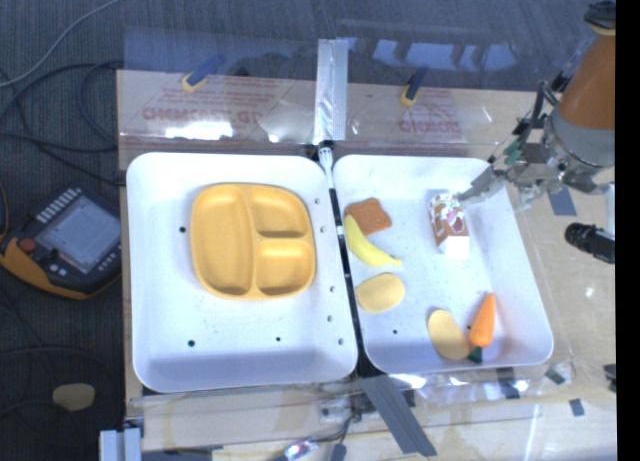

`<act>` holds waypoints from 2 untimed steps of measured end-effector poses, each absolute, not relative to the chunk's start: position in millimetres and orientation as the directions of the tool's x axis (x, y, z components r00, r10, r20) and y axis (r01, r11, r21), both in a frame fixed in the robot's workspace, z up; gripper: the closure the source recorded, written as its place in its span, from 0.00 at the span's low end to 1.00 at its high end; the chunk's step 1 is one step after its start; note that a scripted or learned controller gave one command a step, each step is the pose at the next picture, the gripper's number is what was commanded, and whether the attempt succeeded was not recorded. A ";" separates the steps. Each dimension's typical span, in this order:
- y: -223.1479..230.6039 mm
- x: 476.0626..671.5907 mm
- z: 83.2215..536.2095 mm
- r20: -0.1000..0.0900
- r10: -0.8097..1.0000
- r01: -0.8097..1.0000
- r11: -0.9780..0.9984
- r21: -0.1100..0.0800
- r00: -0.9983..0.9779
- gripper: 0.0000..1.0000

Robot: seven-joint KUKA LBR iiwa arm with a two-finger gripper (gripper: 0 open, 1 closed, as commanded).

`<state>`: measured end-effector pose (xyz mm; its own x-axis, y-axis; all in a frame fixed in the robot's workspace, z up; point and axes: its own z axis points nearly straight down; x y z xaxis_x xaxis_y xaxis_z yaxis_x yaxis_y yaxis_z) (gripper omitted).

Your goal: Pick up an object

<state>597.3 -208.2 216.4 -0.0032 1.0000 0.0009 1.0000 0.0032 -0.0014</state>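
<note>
The right bin (pixel 520 249) holds several toy foods. Among them are a small white and red carton (pixel 449 222), a brown toast slice (pixel 369 215), a yellow banana (pixel 368 247), a pale round piece (pixel 380 292), a yellow lump (pixel 447 334) and an orange carrot (pixel 483 318). My gripper (pixel 470 193) reaches in from the right, low over the bin's far right part. Its tip sits just above the carton's upper right corner. Nothing shows in its grasp.
A yellow divided plate (pixel 253 239) lies in the left bin (pixel 150 279). A ridge where the bin walls (pixel 340 249) meet runs between the two bins. A handheld pendant (pixel 62 239) lies on the floor at left. Yellow clamps (pixel 412 89) hold the back panel.
</note>
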 end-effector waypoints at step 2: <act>-168.5 636.9 88.9 -0.006 0.985 0.985 0.171 0.008 -0.171 0.00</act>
